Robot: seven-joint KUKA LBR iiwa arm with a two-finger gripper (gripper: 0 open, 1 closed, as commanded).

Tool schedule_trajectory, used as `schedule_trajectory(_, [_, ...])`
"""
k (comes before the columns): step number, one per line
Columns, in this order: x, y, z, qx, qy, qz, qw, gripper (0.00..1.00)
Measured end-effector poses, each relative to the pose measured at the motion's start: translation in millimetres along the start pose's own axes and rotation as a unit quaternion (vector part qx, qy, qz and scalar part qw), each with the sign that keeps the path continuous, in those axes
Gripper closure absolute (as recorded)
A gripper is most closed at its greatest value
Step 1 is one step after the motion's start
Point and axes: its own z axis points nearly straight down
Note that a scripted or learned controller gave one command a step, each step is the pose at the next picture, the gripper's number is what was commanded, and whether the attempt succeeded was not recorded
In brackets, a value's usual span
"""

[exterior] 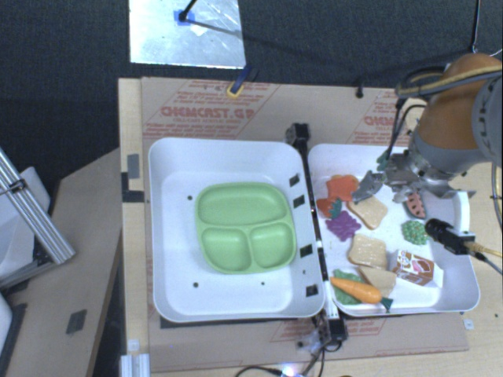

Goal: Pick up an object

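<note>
Currently: gripper (369,185) over right bin (464,285), near its upper left | fingers: separation cannot be determined | toast slice (369,211) just below the fingertips, contact unclear | purple grapes (343,225), carrot (356,290), milk carton (413,267) in same bin | green divided plate (244,226) in left bin (169,210).

Single fixed cam above the bench (196,108), angled down, framing left bin (169,210) and right bin (464,289), mid distance.
</note>
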Motion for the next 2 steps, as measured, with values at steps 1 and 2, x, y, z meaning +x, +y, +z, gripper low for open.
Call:
schedule_trajectory(1, [0, 3, -6, -0.006, -0.001, -0.001, 1.0000, 0.00])
schedule_trajectory(2, [4, -1, 37, -0.004, 0.000, 0.000, 1.0000, 0.00])
